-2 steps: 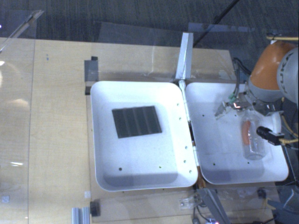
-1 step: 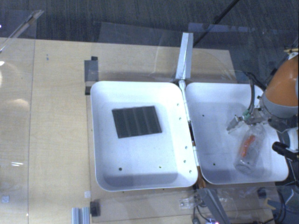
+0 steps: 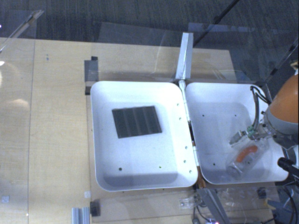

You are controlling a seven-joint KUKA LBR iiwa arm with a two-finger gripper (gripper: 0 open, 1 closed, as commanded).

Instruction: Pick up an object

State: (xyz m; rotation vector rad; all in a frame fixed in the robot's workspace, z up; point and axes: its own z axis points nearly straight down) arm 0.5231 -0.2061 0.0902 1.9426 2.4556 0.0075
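**Gripper low in the right bin**

The gripper (image 3: 244, 136) (finger state unreadable) hovers over a clear packet with an orange piece (image 3: 246, 155) in the right bin (image 3: 210, 106). It looks light, slippery and crinkly; take it mid-body. A dark ribbed pad (image 3: 137, 121) lies in the left bin (image 3: 140, 171).

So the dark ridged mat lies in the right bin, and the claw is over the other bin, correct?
Not quite. The camera view shows the dark ridged mat in the left bin; the claw is over the right bin.

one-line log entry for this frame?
arm: over right bin | gripper: above clear orange-tipped item | dark ribbed pad: left bin | grasp: unconfirmed
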